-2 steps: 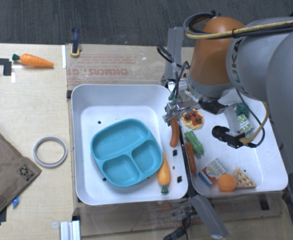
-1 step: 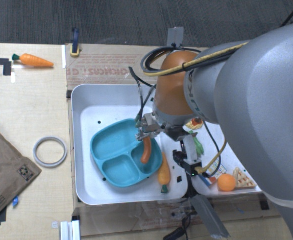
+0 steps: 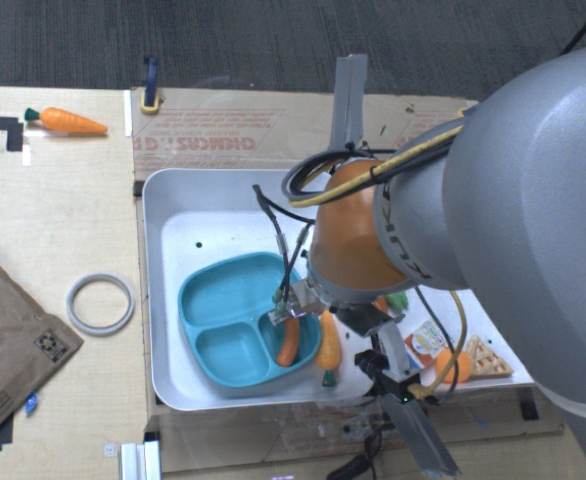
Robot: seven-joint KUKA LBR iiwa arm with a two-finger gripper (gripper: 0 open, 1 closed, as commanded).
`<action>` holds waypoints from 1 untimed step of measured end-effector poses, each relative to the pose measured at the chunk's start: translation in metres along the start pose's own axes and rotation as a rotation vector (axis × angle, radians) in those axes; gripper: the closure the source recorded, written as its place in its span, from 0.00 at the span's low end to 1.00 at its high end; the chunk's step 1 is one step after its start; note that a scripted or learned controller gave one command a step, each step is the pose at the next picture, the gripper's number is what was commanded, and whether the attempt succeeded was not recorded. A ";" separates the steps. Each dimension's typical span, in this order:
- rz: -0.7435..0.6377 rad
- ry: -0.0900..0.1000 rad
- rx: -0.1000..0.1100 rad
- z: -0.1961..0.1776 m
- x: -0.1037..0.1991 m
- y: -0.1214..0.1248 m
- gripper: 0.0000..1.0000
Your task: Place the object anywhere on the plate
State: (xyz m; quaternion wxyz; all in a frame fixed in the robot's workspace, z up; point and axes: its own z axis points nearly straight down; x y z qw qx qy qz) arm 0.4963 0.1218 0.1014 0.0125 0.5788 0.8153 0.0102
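A blue divided plate [image 3: 225, 313] lies in the left white bin [image 3: 173, 228]. A reddish-orange sausage [image 3: 289, 346] rests in the plate's right compartment, leaning on its rim. My gripper [image 3: 291, 306] hangs just above the sausage's upper end, under the orange wrist band [image 3: 348, 233]. The wrist blocks a clear look at it. An orange carrot-like piece [image 3: 329, 340] lies just outside the plate's right rim, on the bin floor.
The big grey arm covers most of the right bin, where a waffle-like wedge [image 3: 485, 360], an orange toy [image 3: 449, 366] and a small packet [image 3: 428, 340] show. On the bench to the left are a carrot [image 3: 65, 121], a tape ring [image 3: 100, 302] and a brown box [image 3: 8, 358].
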 end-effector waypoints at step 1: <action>-0.010 0.010 0.014 0.002 0.006 -0.003 0.00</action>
